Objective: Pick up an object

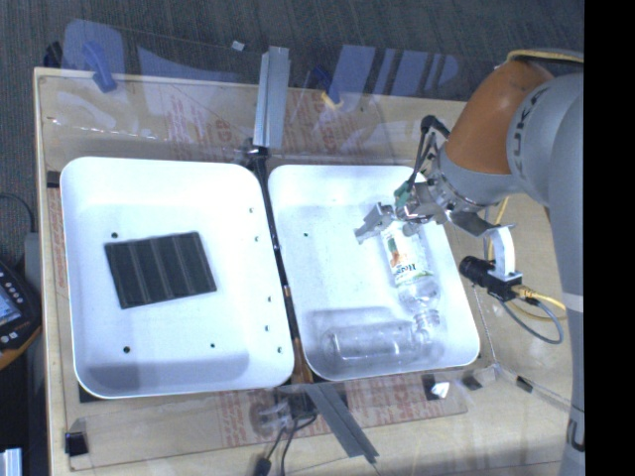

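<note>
The claw [385,222] hangs low in the right bin [298,266], over the upper end of a small clear bottle [409,266]. Its fingers look spread, with nothing between them. The bottle's long axis runs from the claw toward the near edge, where a bigger clear bottle [372,340] lies crosswise.

Dark ribbed mat [160,269], perhaps, in left bin [74,266]

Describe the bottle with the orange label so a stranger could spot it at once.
Look in the right bin, along its right side. The bottle lies there lengthwise just below the gripper. Unlike the clear jar lying crosswise along the front wall, it carries a white and orange label.
</note>
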You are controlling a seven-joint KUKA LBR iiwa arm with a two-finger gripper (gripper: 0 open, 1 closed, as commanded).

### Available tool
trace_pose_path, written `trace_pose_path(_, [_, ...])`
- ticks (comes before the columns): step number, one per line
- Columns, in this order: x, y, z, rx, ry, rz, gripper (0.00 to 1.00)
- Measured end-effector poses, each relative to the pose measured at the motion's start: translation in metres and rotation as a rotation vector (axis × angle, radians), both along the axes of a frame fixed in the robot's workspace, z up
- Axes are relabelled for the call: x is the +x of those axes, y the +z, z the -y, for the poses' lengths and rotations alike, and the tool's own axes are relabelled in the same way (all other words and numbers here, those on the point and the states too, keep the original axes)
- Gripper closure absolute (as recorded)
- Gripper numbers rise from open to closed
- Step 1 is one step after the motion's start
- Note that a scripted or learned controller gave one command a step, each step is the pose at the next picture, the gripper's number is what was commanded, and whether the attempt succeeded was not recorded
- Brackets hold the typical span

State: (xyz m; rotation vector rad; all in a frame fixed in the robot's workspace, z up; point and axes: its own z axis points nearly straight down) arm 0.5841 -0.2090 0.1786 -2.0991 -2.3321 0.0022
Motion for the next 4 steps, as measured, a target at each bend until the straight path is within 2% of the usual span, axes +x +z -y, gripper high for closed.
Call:
trace_pose_path(1, [-0.006,0.001,-0.001,0.002,0.11,-0.003,0.0])
trace_pose_path(2, [0.003,0.0,0.001,-0.002,0.129,0.005,0.0])
trace_pose_path(3, [0.007,0.011,0.0,-0.002,0.18,0.003,0.0])
trace_pose_path(4, [-0.003,0.035,0.0,-0.003,0.209,0.006,0.0])
